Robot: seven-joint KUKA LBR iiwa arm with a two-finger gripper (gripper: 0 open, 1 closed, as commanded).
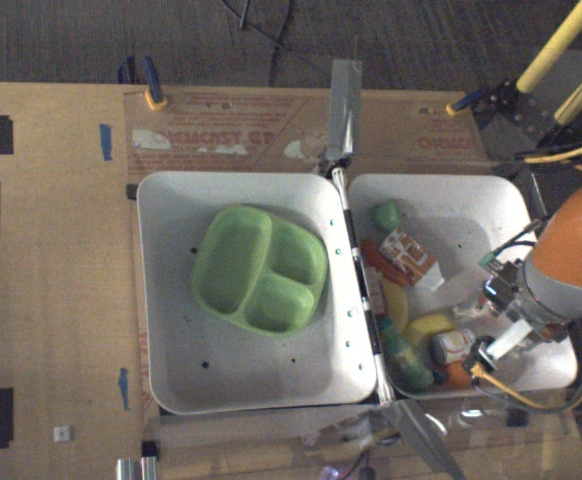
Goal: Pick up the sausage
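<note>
**A:** What lies on the bench, from left to right?

**B:** Two white bins side by side. The left bin (pixel 171 298) holds one green divided plate (pixel 261 268) with three compartments, lying near its middle. The right bin (pixel 491 203) holds a cluster of toy foods along the wall it shares with the left bin.

**A:** Where is the sausage?

**B:** I take it to be the reddish-brown, elongated piece (pixel 380 261) lying against that shared wall, just right of the plate and beside a small red-and-white carton (pixel 408 255). It is partly covered by the carton, so I cannot be certain of its full shape.

**A:** What else can you count there?

**B:** One round green item (pixel 387 213) above the carton, two yellow pieces (pixel 416 323) below it, one darker green piece (pixel 409 368) near the bin's lower edge, one small can-like object (pixel 451 346), and one orange-red piece (pixel 459 374). Some overlap, so the count is approximate.

**A:** And the arm?

**B:** One gripper (pixel 491 348) sits low at the right of the cluster, near the can. Whether it is spread or closed, and whether it grips anything, I cannot tell.

**A:** Which step is this?

**B:** Judging by position, the approach. The sausage is well apart from the gripper, toward the plate. The next move calls for travel toward the shared wall and a descent that clears the carton.
</note>
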